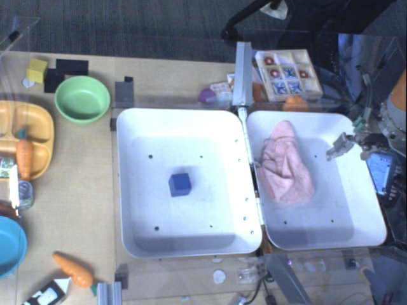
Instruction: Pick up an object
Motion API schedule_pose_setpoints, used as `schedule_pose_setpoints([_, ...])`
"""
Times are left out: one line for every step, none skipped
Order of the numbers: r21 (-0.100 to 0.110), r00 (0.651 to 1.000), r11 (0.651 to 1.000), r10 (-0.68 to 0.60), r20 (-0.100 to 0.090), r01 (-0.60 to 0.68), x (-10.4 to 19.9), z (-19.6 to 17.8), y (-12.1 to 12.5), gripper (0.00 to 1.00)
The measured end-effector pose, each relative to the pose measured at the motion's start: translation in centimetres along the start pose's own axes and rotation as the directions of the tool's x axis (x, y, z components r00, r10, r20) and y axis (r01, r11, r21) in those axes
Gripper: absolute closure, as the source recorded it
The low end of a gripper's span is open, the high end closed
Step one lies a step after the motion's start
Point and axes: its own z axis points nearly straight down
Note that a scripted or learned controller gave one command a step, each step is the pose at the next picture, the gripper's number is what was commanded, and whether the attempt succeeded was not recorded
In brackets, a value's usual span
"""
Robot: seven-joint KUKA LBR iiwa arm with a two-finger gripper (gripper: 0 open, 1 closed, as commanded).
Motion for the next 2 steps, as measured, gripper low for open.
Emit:
schedule_pose_setpoints([0.001, 0.994, 0.994, -0.105, -0.001, 0.105, 4.6, 10.6, 0.4, 0.00])
schedule_pose_setpoints([-0.009, 0.980, 0.980, -0.199, 0.002, 0.199, 6.0, 13.2, 2.1, 0.00])
